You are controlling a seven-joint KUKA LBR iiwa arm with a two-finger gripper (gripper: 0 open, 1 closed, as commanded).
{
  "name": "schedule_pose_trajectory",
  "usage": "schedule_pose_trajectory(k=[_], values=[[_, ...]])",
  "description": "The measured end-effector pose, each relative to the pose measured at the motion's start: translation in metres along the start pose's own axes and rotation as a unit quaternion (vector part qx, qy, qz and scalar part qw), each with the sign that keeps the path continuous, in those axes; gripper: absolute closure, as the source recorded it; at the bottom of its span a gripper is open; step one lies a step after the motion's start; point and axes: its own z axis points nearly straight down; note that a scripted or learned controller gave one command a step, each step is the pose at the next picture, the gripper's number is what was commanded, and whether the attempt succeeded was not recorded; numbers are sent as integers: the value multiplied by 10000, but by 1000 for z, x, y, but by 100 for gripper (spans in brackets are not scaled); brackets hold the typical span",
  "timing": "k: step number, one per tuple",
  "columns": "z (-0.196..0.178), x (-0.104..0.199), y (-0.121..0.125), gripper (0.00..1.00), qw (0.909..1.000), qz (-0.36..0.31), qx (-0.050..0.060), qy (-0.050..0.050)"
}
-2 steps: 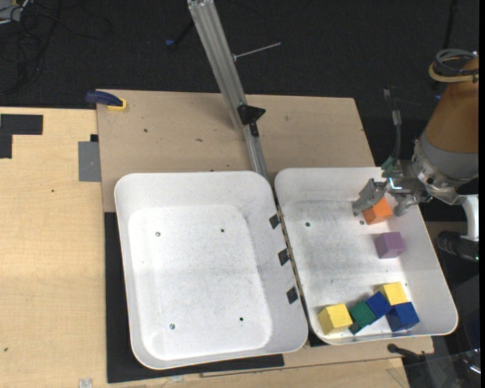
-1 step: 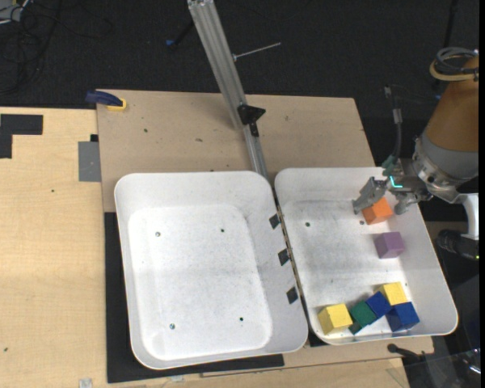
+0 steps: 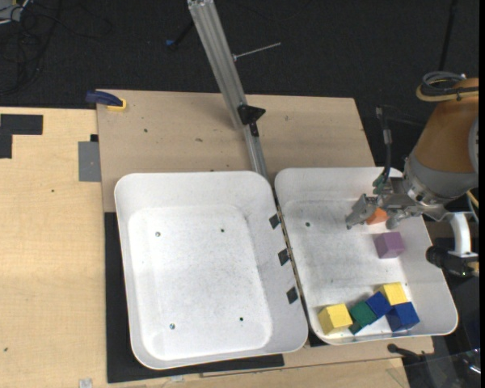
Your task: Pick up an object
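My gripper (image 3: 370, 214) hangs over the upper right part of the right bin (image 3: 319, 253). An orange object (image 3: 377, 215) sits right at its fingertips; I cannot tell whether the fingers are around it. Just below the gripper, a purple cube (image 3: 390, 244) lies on the bin floor. Along the bin's near edge sits a cluster: a yellow cube (image 3: 335, 318), a green block (image 3: 360, 315), a blue block (image 3: 379, 303), a second yellow block (image 3: 394, 293) and another blue cube (image 3: 402, 318).
The left bin (image 3: 198, 273) lies beside the right one, with black clips (image 3: 281, 255) along their shared edge. A slanted aluminium bar (image 3: 226, 71) rises behind the bins. The arm's orange band (image 3: 449, 132) stands at the right.
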Motion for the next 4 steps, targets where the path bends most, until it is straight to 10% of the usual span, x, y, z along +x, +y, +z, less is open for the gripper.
schedule_pose_trajectory(k=[2, 3, 4], values=[[82, -2, -3, 0, 10000, 7, -34, -6], [73, -3, -3, 100, 10000, 33, -30, -1], [18, -12, 4, 100, 10000, 18, -57, -15]])
